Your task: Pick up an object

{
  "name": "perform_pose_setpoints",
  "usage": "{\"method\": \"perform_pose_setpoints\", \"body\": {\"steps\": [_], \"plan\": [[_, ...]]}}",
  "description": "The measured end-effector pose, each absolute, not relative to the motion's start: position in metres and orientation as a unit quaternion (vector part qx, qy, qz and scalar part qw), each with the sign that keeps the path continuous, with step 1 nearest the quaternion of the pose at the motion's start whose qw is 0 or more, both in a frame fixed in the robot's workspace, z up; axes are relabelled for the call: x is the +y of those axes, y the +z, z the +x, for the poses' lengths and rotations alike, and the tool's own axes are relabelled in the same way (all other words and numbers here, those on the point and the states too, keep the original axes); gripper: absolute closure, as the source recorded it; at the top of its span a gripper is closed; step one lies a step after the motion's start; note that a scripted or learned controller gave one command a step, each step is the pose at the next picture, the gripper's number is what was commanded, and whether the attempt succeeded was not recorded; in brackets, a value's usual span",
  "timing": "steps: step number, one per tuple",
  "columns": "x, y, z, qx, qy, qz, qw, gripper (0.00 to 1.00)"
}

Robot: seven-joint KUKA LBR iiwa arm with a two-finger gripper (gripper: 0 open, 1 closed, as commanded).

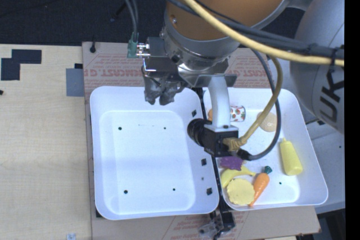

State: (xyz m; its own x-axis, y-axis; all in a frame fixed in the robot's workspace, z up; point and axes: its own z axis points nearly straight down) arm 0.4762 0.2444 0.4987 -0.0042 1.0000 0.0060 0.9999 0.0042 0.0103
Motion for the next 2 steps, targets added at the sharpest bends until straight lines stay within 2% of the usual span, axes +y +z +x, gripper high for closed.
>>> {"method": "perform_pose_setpoints", "body": {"steps": [1, 2], "plan": [[0.242, 0.242, 0.472, 0.707, -0.0109, 0.707, -0.003, 1.00], [0.243, 0.352, 0.477, 0.708, 0.0029, 0.706, 0.001, 1.00]]}}
